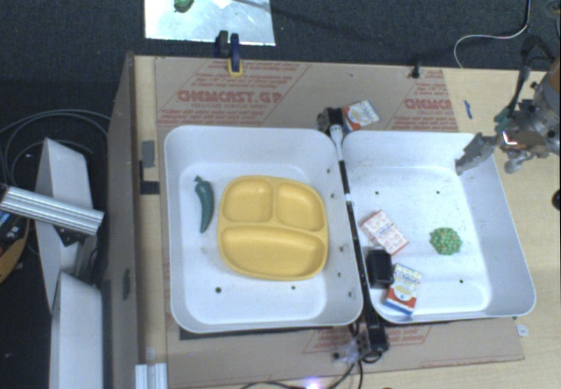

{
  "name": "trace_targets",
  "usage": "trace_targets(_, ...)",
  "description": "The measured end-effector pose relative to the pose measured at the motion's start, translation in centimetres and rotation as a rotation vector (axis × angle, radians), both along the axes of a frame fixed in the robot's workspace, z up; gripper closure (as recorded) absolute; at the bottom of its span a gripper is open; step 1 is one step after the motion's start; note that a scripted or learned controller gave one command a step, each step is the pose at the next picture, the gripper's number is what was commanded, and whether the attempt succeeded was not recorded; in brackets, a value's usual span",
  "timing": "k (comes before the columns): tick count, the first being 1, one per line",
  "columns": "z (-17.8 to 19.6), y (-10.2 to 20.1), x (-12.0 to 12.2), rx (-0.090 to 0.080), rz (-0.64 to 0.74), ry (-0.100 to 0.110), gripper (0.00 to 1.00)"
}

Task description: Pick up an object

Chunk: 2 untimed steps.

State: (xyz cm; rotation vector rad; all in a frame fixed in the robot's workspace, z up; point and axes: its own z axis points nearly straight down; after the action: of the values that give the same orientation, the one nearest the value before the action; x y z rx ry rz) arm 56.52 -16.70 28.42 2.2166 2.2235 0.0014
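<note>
Over right bin's (504,203) edge, hand (491,155)

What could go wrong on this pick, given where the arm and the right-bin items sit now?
1. The pincer sits at the right bin's far right rim, apart from every item; coming down there it would likely close on nothing or clip the wall.
2. The small cartons lie flat near the divider; fingers may slide over them or jam against it.
3. The green ball looks round and could roll away if nudged.

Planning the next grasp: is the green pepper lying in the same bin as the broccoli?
No, the green pepper lies in the left bin beside the yellow tray; the broccoli sits in the right bin.
</note>
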Motion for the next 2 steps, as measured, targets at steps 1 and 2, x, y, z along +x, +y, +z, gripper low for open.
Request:
trace_targets(1,-9.0,-0.7,-2.8,0.001,-0.002,0.002,0.0)
trace_targets(2,-19.9,-1.5,-4.5,0.0,-0.002,0.001,0.0)
